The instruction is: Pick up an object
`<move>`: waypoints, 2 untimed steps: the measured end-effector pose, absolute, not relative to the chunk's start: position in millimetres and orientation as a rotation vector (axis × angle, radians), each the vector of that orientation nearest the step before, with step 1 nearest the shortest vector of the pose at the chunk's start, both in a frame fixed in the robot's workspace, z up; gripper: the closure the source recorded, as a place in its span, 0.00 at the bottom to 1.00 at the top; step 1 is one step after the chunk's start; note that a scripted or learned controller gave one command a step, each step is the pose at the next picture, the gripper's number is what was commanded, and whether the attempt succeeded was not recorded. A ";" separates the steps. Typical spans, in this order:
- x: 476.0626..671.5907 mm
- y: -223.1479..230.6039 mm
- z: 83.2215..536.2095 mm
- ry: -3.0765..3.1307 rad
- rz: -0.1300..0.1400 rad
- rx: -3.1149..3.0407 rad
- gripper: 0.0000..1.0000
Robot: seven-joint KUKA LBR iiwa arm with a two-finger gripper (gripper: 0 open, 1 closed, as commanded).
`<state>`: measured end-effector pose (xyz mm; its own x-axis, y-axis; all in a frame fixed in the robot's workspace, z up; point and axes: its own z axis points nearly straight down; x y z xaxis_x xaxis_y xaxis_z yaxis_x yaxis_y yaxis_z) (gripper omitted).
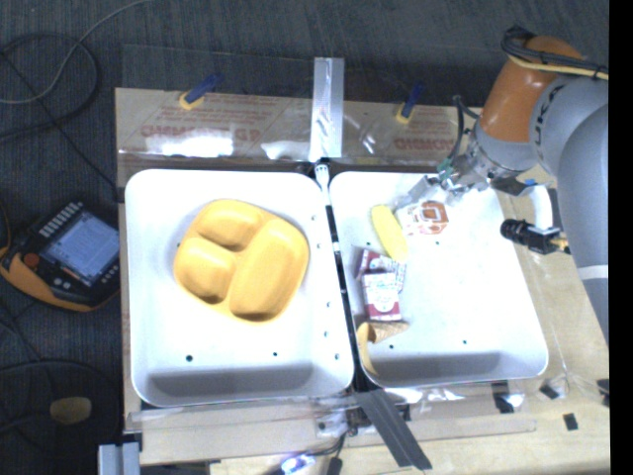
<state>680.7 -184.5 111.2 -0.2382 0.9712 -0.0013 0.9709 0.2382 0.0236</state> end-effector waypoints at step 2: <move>677.6 -194.6 111.2 2.631 0.008 1.691 0.00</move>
<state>677.6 -194.6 111.2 -0.4155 0.9095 -0.0091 0.9095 0.4156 0.0120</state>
